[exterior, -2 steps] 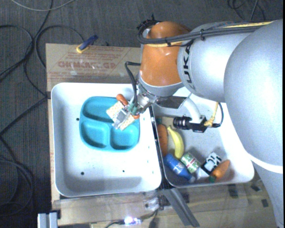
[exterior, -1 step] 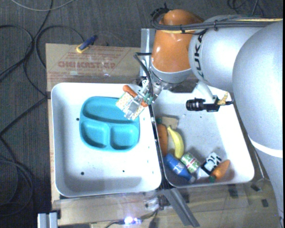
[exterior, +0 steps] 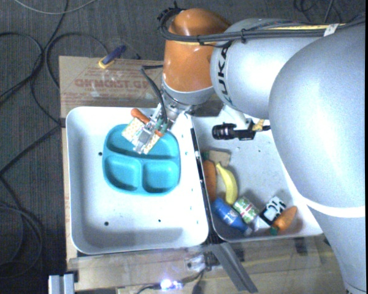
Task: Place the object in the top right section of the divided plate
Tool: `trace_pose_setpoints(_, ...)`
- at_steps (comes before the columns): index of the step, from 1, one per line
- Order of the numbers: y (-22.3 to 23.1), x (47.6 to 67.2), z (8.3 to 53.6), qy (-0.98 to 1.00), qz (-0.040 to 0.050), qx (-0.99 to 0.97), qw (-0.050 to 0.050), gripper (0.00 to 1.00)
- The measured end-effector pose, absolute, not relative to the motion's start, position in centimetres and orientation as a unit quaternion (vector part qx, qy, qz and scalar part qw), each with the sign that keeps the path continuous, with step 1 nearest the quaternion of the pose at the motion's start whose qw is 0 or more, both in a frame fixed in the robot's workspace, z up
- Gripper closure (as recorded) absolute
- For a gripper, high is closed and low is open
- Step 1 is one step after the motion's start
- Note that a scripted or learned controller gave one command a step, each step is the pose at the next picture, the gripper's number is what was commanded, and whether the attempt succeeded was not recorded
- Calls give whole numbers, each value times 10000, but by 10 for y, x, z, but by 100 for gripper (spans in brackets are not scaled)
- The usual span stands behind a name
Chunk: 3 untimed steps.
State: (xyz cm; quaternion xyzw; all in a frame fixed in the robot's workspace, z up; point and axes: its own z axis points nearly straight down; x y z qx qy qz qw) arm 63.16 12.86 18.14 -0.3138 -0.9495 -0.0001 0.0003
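Left bin (exterior: 86, 182): shallow, white, holding a blue divided plate (exterior: 141, 167) with one wide section at the top and two smaller ones below. Over the plate's top right section: the gripper (exterior: 146, 133), its light-coloured fingers (exterior: 137, 131) pointing down-left. An orange carrot-like object (exterior: 139, 114) lies just at the gripper's upper side, above the plate's top edge; whether it sits between the fingers, and whether they are parted or closed, cannot be told. Behind the gripper: the arm's orange band (exterior: 190, 41), then the grey arm body (exterior: 306, 90). Right bin (exterior: 203, 164): a carrot (exterior: 209, 177) along its left wall, a banana (exterior: 227, 182) beside it, a blue item (exterior: 227, 217), a small can (exterior: 246, 209), a black-and-white item (exterior: 272, 209) and another orange piece (exterior: 286, 219).
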Motion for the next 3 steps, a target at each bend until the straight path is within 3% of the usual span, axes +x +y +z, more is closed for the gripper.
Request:
trace_pose_setpoints(1,198,593,195,-9326,3,-3610,12,100)
trace_pose_setpoints(2,134,579,230,-9504,12,-3111,-3,100)
trace_pose_setpoints(3,234,574,230,-9737,2,-2280,0,100)
